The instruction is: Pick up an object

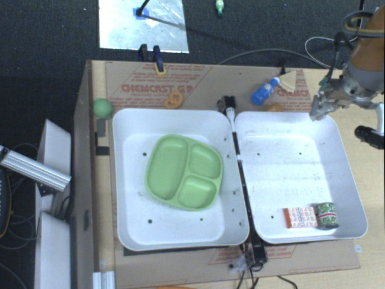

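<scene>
Your gripper (320, 108) hangs at the far right corner of the right bin (283, 155), and you cannot tell here if it is open or closed; nothing shows between its tips. The nearest things to pick, a small red and white packet (300, 217) touching a green patterned roll (326, 215), lie well apart from it, toward the bin's near edge. In my judgement the step is still the approach, so the next move calls for carrying the hand across the bin and lowering it over one of them.
</scene>
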Tool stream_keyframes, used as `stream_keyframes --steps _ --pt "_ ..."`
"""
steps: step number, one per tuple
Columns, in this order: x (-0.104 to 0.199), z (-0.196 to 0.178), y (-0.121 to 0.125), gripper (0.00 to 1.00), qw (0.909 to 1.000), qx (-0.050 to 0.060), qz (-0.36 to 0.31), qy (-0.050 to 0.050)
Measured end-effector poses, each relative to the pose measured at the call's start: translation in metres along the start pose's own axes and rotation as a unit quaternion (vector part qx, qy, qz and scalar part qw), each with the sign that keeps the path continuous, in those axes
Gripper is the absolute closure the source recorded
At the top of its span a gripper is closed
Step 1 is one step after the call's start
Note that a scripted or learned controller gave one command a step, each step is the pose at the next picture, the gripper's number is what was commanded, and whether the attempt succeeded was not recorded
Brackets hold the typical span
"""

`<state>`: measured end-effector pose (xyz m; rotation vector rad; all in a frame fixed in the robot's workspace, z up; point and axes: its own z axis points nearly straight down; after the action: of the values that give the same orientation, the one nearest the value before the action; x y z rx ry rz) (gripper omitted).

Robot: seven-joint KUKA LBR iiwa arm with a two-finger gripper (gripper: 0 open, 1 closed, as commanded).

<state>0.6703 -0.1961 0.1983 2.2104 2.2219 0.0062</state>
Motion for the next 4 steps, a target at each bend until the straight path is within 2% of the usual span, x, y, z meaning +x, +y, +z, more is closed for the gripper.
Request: stream_keyframes --steps 3,4 --pt "0.000 -0.032 0.002 1.00 1.0000 -0.005 -0.004 -0.001" --pt "-0.004 -0.024 -0.048 1.00 1.0000 0.003 0.002 0.000"
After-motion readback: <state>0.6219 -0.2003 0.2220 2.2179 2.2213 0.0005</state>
